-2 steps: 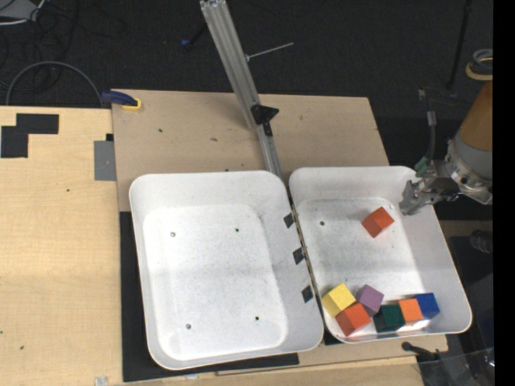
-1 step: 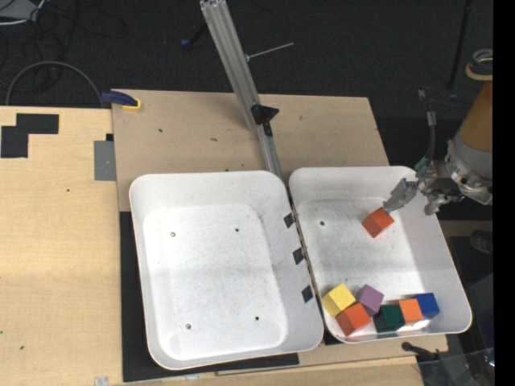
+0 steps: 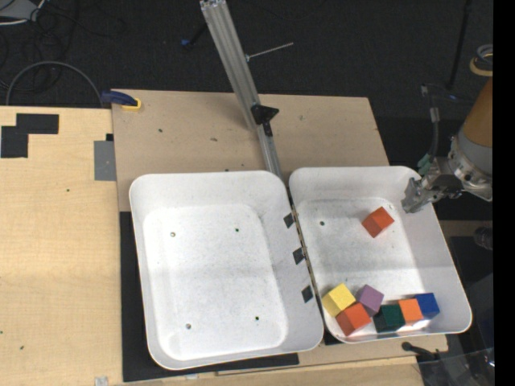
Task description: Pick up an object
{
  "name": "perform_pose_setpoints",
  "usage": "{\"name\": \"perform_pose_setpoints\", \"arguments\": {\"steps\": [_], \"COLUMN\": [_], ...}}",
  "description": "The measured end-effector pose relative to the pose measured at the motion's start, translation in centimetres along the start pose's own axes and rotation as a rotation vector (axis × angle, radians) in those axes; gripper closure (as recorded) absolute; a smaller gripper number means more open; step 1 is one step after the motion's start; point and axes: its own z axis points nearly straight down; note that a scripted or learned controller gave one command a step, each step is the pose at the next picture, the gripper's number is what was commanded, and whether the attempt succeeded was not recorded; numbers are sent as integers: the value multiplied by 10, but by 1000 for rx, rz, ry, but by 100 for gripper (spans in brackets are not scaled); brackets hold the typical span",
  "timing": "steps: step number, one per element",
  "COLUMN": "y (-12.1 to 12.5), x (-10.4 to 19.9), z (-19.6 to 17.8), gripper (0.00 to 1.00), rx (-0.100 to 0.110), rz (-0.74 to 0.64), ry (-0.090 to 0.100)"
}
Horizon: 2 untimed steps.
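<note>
Wooden bench (image 3: 241,127), two white bins; orange block (image 3: 377,221) in right bin (image 3: 426,240), near gripper (image 3: 420,190), apart; gripper state unclear.

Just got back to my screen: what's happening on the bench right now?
The arm's claw sits at the upper right rim of the right bin, with nothing visibly held. An orange block lies alone in that bin, a little to the claw's left. Along the near wall sit a yellow block, a purple block, another orange-red block, a green block, an orange block and a blue block. No pickup has happened yet.
</note>
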Motion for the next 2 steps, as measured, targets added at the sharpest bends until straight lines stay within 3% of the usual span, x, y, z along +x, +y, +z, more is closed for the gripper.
{"name": "perform_pose_setpoints", "arguments": {"steps": [1, 2], "y": [0, 0], "x": [0, 0], "z": [0, 0], "gripper": [0, 0], "rx": [1, 1], "rz": [-1, -1], "ry": [0, -1]}}
